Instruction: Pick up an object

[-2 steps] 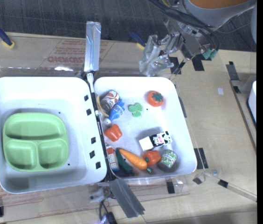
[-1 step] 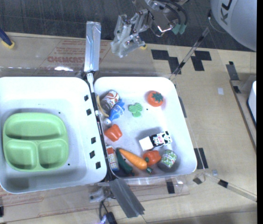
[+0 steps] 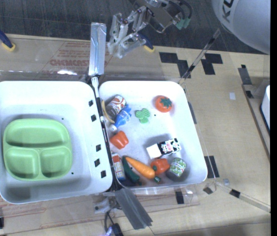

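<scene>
**White bins, stock as seen from my console**

White right bin (image 3: 190, 127), contents: an orange tomato (image 3: 163, 103) near the far right corner; a small green piece (image 3: 142, 114) beside it; a round can (image 3: 116, 103) and a blue item (image 3: 123, 117) against the left wall; an orange pepper (image 3: 119, 139) below them; a black-and-white box (image 3: 163, 148) mid-bin; a carrot (image 3: 139, 167), a red piece (image 3: 160, 165) and a green-patterned ball (image 3: 178, 167) crowded along the near wall (touching or nearly so).

Left bin (image 3: 40, 95): one green divided tray (image 3: 37, 149).

I see the gripper (image 3: 121, 38) beyond the far rim, above the divider; its fingers appear parted with nothing between them, well apart from every item.
</scene>
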`<state>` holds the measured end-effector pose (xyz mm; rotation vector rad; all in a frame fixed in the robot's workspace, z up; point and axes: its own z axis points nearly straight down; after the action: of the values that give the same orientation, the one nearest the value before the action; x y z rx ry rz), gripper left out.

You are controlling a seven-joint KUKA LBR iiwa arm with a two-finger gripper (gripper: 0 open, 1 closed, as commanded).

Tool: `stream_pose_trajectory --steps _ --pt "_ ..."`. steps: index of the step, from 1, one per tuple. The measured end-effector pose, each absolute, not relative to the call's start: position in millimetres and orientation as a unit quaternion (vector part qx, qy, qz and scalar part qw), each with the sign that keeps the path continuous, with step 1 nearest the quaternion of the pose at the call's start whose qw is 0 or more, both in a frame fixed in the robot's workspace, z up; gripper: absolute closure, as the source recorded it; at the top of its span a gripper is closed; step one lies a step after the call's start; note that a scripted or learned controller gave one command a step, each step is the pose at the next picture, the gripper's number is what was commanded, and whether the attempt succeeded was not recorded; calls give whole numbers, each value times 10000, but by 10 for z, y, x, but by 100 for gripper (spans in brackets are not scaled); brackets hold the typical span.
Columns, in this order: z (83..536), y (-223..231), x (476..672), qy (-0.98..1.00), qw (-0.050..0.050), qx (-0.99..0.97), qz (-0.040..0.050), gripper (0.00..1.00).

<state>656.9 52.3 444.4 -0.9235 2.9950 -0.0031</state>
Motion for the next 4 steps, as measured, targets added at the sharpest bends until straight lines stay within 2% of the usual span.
stream_pose_trajectory --steps 1,2,3,4 --pt "4447 452 6568 8916 45 -4529 -16 100" --pt "4439 1005 6567 7974 36 -6034 -13 100" --pt "4436 836 6544 5783 35 -8158 -21 100" --pt "4427 195 6569 4026 25 -9154 -25 100"
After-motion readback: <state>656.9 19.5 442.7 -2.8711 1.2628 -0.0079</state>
